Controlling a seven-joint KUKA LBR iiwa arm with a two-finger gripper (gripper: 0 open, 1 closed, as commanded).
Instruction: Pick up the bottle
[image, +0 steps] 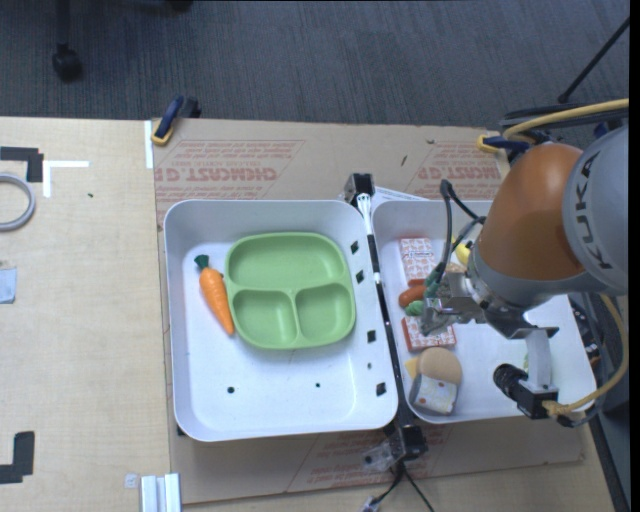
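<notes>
at the near side of the right bin (480, 412) lies a small thing with a tan round top and a white and grey body (437, 382). i think this is the bottle, lying on its side close to the wall between the two bins, but it is too small to be sure.

just past it hangs the gripper (435, 318), low over the middle of that bin. it is above a flat red and white packet (428, 335), not above the tan-topped thing. i cannot tell if the gripper is open or closed, and i see nothing held in it. the big grey and orange arm (535, 225) hides much of the bin behind it.

a bit farther sit a small red toy (410, 297) and a red and white box (415, 255). a yellow bit (460, 255) peeks out by the arm.

in the left bin (270, 415) there is a green plate with three parts (290, 290) and a toy carrot (214, 295) beside it, just off the plate's left edge.

far back on the bench (80, 400) is a blue and yellow clamp (172, 115).

the step looks like the reach: the gripper is down in the right bin, but the pick is not done yet. next, i think it has to slide toward the near side, line up over the tan-topped thing, go down, and close on its body. the wall and the packet are very close, so it could bump them or grab the wrong thing.
</notes>
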